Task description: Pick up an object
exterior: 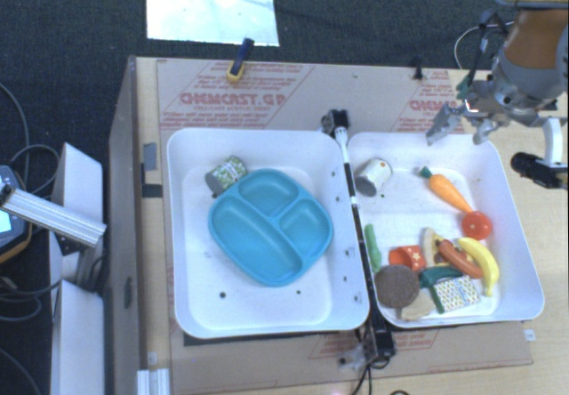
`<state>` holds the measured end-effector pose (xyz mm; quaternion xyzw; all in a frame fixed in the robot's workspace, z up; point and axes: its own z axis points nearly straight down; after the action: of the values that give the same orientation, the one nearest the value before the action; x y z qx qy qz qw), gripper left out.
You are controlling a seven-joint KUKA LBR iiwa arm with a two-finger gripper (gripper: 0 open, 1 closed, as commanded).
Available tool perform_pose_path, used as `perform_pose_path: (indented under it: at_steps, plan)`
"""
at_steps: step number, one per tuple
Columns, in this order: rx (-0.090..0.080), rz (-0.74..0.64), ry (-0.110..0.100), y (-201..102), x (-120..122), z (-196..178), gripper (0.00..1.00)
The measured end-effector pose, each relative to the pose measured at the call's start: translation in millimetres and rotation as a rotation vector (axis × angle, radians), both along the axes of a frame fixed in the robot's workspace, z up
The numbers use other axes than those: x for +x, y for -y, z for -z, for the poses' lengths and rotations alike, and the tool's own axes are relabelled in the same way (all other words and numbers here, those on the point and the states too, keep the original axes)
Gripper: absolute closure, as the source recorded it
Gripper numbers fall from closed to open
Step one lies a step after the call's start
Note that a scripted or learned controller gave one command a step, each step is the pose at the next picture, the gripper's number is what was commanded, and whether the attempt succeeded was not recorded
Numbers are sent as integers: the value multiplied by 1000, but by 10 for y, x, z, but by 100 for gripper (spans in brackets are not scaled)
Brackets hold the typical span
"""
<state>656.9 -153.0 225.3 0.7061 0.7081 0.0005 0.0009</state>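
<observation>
you're hanging the gripper point(462, 128) open w/ nothing in it. the carrot point(447, 190) is lying just below the jaws; toys are crowding there, so you're risking a miss.

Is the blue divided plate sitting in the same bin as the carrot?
No, the blue divided plate lies in the left bin, while the carrot lies in the right bin.

A tan bench point(133, 233) carries a clear sheet printed with red lettering point(231, 100). On that sheet sit two shallow white plastic bins side by side, touching: the left bin point(191, 295) and the right bin point(516, 215). A small yellow-and-blue clip point(238, 62) rests at the sheet's far edge.
</observation>
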Motion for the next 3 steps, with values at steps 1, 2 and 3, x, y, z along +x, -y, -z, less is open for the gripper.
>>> perform_pose_path:
  at_steps: [1, 2, 3]
  plan:
    - [0, 2, -2, 316, -58, 774, 0]
    - [0, 1, -1, 341, -116, 1299, 0]
    - [-1, 0, 4, 344, -98, 1176, 100]
